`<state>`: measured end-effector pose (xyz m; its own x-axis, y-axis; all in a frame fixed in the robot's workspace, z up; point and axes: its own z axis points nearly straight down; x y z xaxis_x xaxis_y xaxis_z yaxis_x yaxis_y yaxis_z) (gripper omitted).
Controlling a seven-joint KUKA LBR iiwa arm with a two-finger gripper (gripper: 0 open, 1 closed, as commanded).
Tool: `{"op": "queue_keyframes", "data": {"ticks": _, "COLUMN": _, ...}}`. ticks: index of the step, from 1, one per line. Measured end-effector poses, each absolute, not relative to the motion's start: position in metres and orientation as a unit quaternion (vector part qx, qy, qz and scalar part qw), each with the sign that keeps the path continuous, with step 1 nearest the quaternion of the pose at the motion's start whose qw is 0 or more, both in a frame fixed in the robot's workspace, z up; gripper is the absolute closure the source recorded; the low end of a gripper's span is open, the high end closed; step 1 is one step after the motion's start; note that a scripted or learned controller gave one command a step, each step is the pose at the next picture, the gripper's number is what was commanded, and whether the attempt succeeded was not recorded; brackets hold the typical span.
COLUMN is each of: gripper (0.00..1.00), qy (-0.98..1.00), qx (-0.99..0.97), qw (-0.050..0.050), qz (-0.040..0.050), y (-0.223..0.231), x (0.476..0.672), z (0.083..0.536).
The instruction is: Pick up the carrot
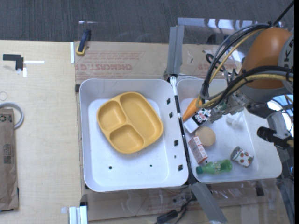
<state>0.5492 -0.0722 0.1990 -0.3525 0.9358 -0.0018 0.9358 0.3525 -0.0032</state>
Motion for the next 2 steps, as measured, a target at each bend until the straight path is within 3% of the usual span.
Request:
{"op": "queue_keyframes", "data": {"ticks": 1, "gripper": 1.00, "qy": -0.882, "qx": -0.472, "qw": -0.001, "qz": 0.0005, "y": -0.060, "x": 0.582, "z": 0.228}}
{"op": "queue_keyframes", "data": {"ticks": 2, "gripper": 1.00, "qy": -0.923, "qx": -0.384, "qw": -0.001, "qz": 0.0002, "y": -0.044, "x": 0.629, "z": 0.192}}
